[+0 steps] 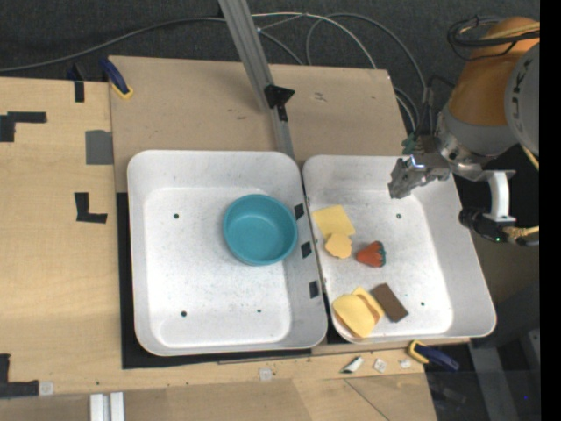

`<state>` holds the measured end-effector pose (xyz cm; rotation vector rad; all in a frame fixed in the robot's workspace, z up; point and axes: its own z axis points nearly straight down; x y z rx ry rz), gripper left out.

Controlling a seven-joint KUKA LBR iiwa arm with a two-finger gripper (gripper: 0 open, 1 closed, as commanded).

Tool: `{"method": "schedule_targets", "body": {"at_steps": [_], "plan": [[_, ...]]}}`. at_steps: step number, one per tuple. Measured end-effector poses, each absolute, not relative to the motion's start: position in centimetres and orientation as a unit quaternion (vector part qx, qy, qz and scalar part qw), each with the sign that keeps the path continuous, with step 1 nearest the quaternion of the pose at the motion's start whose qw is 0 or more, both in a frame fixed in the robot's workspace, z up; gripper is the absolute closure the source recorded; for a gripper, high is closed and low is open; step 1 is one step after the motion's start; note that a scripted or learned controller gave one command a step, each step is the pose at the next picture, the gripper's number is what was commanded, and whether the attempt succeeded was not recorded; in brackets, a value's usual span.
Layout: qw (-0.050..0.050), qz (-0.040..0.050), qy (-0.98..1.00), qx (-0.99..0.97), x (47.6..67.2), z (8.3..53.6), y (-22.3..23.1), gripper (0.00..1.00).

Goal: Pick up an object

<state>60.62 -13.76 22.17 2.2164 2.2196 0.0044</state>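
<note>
The gripper point(405, 182) hangs over the right bin point(438, 261) at about one o'clock; its grip is unclear. Nothing is picked up yet. The red toy point(372, 253) lies mid-bin, well apart.

The arm point(491, 86) runs off the right edge; the end effector point(405, 182) looks blurred (finger state perhaps unreadable)

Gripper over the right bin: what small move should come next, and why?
Probably a shift toward the bin's near side, then a descent. The gripper hangs at the far end of the right bin with nothing under it, while the red piece and the yellow pieces lie nearer the camera.
</note>
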Motion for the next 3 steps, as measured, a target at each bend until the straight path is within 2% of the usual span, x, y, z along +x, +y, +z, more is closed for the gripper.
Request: {"method": "schedule_targets", "body": {"at_steps": [1, 2, 3], "plan": [[0.000, 0.0004, 0.708, 0.707, 60.7, 23.8, -13.7, 1.00], [-0.001, 0.0004, 0.709, 0.705, 59.8, 24.7, -8.6, 1.00], [-0.002, -0.0008, 0.709, 0.705, 58.8, 23.2, -3.3, 1.00]]}}
